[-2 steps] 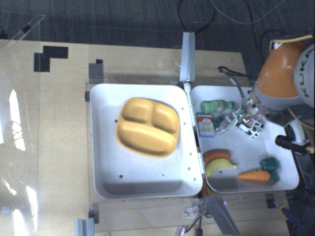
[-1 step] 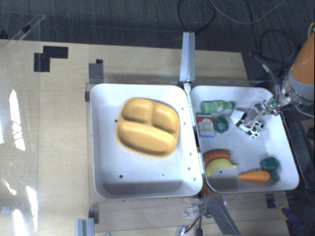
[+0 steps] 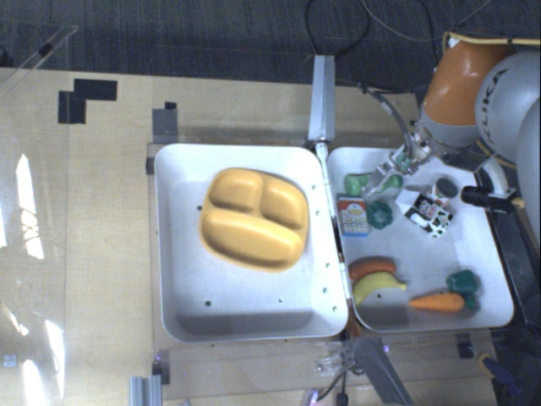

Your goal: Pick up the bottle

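A pale wooden desk (image 3: 84, 227) seen from above at a slant, with dark carpet (image 3: 169, 15) beyond its far edge and black cables (image 3: 355, 11) looping across that carpet. A clear plastic sheet (image 3: 34, 184) covers the desk's left part. Two shallow white bins sit side by side on the desk, divided by a metal rail (image 3: 322, 100).

The left bin (image 3: 169, 311) holds a yellow divided tray (image 3: 254, 218). The right bin (image 3: 499, 286) holds a jumble of small things. The grey arm with its orange band (image 3: 461, 74) reaches in from the right, and its end effector (image 3: 390, 174) hangs low over the far left part of the right bin. Whether it is released or clenched cannot be told.

A small green bottle (image 3: 358, 182) lies on the bin floor just to the left of the end effector, near or touching its tip. Just nearer the camera than the end effector are a dark green round object (image 3: 379, 215) and a small printed carton (image 3: 352, 216). Further toward the camera lie a banana (image 3: 378, 288), a carrot (image 3: 438, 302) and a green pepper (image 3: 464, 282). To the end effector's right lies a black and white block (image 3: 429, 214).
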{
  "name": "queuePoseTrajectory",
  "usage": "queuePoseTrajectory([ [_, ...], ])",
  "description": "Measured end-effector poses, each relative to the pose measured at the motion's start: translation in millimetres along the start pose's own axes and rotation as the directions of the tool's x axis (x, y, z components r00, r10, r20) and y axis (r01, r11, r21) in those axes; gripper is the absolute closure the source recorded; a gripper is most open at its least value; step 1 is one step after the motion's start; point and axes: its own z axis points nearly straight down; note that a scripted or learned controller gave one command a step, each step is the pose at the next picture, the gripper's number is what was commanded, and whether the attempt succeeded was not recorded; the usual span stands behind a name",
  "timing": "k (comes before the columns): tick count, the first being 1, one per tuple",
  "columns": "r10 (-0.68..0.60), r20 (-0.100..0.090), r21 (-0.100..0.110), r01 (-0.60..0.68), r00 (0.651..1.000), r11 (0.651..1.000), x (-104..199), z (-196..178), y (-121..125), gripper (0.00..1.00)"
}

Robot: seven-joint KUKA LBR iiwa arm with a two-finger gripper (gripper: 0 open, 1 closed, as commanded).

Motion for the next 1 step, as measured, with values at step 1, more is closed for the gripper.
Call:
queuePoseTrajectory([
  [1, -0.109, 0.027, -0.021, 0.11, 0.994, 0.994, 40.9, 22.1, -18.4, 0.0],
])
